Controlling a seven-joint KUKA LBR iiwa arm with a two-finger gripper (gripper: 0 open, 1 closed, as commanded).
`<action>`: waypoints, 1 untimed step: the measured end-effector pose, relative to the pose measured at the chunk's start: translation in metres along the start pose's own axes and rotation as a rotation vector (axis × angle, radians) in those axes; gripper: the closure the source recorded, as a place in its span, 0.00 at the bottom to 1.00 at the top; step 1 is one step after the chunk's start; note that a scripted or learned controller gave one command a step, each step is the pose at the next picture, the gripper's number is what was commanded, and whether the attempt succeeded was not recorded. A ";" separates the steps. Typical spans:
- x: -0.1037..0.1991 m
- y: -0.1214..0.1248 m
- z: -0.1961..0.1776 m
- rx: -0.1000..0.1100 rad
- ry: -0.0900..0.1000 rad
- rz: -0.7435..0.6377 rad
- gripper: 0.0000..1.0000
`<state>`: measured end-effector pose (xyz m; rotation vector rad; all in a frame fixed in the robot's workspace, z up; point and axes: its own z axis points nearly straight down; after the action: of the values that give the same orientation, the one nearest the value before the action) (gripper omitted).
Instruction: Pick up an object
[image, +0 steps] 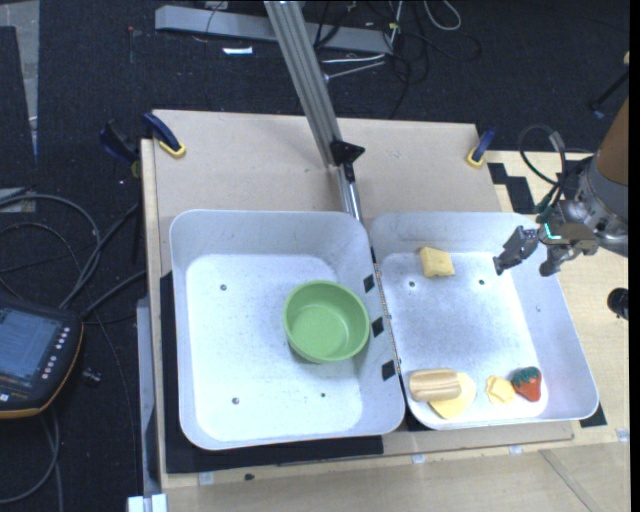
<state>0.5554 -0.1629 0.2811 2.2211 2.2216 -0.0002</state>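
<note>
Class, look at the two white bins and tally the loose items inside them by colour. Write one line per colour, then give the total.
Green: 1, the bowl in the left bin.
Yellow: 3, the block, the wedge and the small piece in the right bin.
Tan: 1, the bread roll.
Red: 1, the strawberry.
Total: 6

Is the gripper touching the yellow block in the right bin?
Apart. The camera view shows the gripper open above the bin's right rim, with bare white floor between it and the yellow block.
</note>
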 end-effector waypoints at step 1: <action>0.000 0.000 0.000 0.000 0.000 0.000 0.00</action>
<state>0.5554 -0.1629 0.2811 2.2212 2.2216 -0.0002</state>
